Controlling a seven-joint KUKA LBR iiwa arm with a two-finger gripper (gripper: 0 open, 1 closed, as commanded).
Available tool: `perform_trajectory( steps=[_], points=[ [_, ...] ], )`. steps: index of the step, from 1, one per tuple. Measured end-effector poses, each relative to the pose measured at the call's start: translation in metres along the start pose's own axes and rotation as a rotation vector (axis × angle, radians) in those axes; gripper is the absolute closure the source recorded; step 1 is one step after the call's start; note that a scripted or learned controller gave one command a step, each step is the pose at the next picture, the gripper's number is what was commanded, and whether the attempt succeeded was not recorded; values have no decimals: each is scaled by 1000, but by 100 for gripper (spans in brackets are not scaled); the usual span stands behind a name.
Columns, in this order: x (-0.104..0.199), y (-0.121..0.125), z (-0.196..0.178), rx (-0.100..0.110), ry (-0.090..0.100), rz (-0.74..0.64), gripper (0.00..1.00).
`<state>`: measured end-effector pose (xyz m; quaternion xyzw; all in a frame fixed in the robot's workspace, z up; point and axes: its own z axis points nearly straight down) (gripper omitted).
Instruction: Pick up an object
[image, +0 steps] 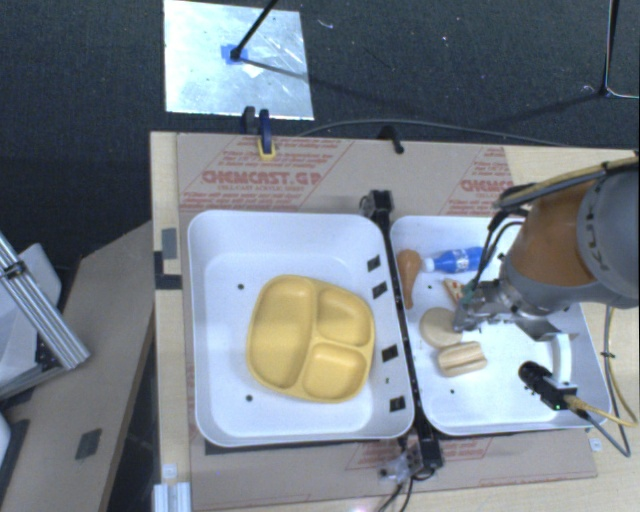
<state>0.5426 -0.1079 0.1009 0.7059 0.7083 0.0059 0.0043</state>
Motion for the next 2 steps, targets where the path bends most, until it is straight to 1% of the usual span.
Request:
perform_trajectory(
  steps=[1,2],
  points=[
    [3,13,-55,7,-3,-1,100],
    [-4,12,-116,7,-4,0,100]
  ],
)
